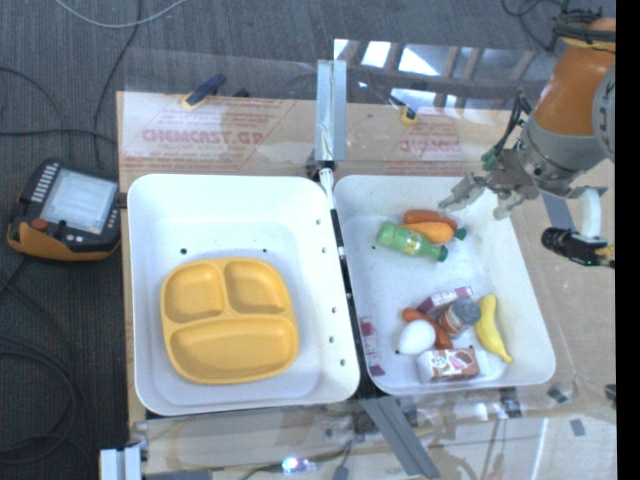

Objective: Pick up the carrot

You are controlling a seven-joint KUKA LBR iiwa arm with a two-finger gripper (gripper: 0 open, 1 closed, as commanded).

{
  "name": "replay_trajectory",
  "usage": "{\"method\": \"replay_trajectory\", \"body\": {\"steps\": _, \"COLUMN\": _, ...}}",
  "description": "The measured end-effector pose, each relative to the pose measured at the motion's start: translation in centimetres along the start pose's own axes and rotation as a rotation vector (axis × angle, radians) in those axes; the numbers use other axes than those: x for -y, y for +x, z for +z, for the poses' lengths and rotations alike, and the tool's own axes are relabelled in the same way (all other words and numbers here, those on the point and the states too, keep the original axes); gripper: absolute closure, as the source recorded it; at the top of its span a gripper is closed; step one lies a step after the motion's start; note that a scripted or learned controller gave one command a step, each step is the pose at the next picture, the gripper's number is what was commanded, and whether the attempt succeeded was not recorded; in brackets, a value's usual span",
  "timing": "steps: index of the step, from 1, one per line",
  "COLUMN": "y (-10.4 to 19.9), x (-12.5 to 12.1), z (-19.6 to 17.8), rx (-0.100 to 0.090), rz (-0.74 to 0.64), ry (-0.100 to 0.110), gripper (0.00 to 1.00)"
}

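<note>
The carrot (432,231) is orange with a green tip and lies near the back of the right bin (520,268). A red-orange sausage-shaped piece (424,216) touches its far side, and a green bottle (407,239) lies against its left end. My gripper (481,198) hangs over the bin's back right part, up and to the right of the carrot and apart from it. It is open, its two fingers (456,195) spread with nothing between them.
At the right bin's front lie a banana (490,328), a white egg (416,337), a small can (461,314), a carton (450,365) and a red packet (366,340). The left bin (200,208) holds a yellow divided plate (230,320). A teach pendant (65,211) sits off the bench at left.
</note>
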State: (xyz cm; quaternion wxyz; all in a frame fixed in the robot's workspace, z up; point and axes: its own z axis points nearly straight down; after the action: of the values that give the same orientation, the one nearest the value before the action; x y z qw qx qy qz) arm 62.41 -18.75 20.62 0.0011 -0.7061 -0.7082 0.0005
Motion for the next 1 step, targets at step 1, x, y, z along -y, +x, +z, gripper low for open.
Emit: {"method": "replay_trajectory", "body": {"steps": 1, "y": 0.73, "x": -4.01, "z": 11.79, "rx": 0.007, "rz": -0.103, "ry": -0.009, "gripper": 0.0}}
